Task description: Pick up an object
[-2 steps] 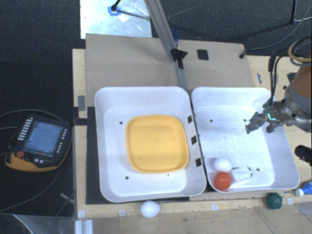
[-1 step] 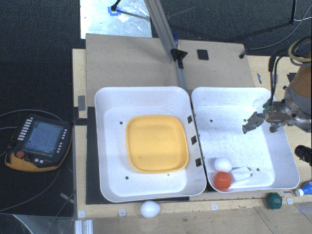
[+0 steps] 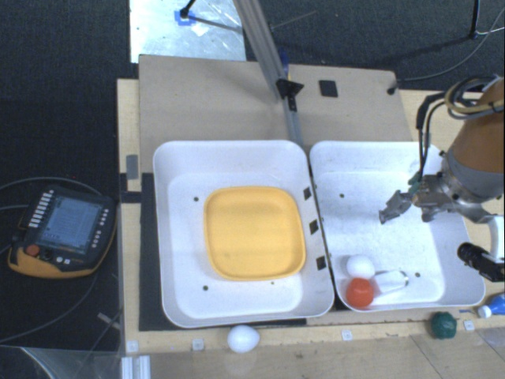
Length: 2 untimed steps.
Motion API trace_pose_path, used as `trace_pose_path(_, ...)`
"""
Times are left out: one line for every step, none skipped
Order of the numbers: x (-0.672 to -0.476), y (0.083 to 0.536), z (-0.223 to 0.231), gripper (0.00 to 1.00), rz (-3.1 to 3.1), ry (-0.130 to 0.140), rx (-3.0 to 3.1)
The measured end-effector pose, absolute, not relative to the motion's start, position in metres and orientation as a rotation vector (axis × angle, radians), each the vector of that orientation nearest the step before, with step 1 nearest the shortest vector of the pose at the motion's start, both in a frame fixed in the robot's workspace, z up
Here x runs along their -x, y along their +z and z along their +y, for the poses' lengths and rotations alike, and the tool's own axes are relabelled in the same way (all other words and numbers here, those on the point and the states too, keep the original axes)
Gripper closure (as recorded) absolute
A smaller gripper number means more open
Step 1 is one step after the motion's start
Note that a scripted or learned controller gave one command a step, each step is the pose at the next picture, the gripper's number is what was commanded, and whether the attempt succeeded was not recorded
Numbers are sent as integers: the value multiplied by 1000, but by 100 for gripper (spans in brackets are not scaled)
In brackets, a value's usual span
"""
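Note:
A yellow square plate (image 3: pixel 255 232) lies in the left bin (image 3: pixel 177 212). In the right bin (image 3: pixel 355 180), near its front left corner, sit a white ball (image 3: pixel 360 265), a red-orange ball (image 3: pixel 360 291) and a white elongated piece (image 3: pixel 390 279) beside them. My gripper (image 3: pixel 410 206) hangs over the right half of the right bin, well behind and to the right of those objects. Its two fingers stand apart with nothing between them.
A white egg-shaped object (image 3: pixel 243 338) lies on the bench in front of the left bin. A green ball (image 3: pixel 443 325) rests outside the right bin's front right corner. A teach pendant (image 3: pixel 61 231) lies on the floor at left. A metal pole (image 3: pixel 264 42) slants behind the bins.

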<state>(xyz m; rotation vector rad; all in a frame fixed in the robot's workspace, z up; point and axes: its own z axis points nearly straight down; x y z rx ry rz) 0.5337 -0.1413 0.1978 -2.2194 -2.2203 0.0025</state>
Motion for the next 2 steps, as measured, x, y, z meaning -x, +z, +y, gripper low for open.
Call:
trace_pose_path(-530, 156, -139, 0, -2220, 2, 2220)
trace_pose_path(-520, 101, -143, 0, -2219, 4, 2220)
